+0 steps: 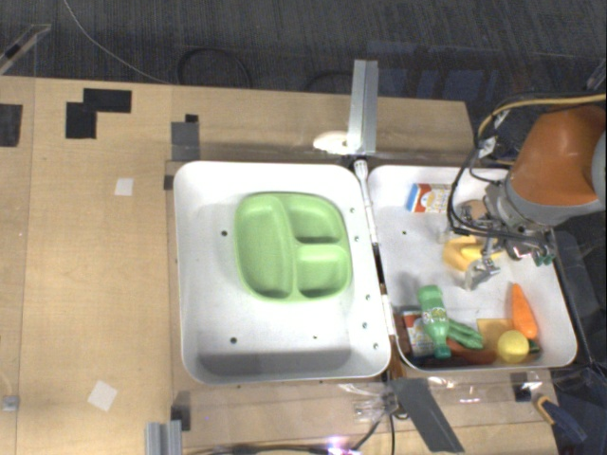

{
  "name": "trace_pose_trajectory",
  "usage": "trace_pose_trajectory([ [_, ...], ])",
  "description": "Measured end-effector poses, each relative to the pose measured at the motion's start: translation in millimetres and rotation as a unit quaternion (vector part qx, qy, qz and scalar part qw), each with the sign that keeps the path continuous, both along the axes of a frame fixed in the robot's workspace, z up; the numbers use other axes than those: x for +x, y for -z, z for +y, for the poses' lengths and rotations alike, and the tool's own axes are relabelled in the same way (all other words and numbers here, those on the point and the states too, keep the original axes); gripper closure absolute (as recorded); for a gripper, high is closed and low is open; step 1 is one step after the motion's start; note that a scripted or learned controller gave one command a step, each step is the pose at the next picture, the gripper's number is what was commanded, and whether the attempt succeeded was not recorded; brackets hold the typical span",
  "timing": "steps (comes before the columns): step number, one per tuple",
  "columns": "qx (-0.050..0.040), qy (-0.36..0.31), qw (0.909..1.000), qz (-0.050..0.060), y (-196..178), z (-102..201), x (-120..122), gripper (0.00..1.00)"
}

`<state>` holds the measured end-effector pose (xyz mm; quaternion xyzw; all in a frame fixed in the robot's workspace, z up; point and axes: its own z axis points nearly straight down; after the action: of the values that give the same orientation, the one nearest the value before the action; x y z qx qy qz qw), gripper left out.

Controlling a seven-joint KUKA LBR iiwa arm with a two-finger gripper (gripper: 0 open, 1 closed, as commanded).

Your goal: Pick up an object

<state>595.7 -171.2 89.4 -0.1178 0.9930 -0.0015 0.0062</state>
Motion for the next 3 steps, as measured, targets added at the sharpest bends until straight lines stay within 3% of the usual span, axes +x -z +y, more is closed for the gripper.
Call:
trace_pose_trajectory([
  [1, -0.0012, -0.115, 0.9933, -0.002, -1, 54, -36, 0.00],
  [2, -0.0020, -0.186, 0.9825, -0.002, 0, 46, 8, 0.00],
  [3, 0.0018, -0.151, 0.9885, 0.009, 0, 20, 74, 0.00],
])
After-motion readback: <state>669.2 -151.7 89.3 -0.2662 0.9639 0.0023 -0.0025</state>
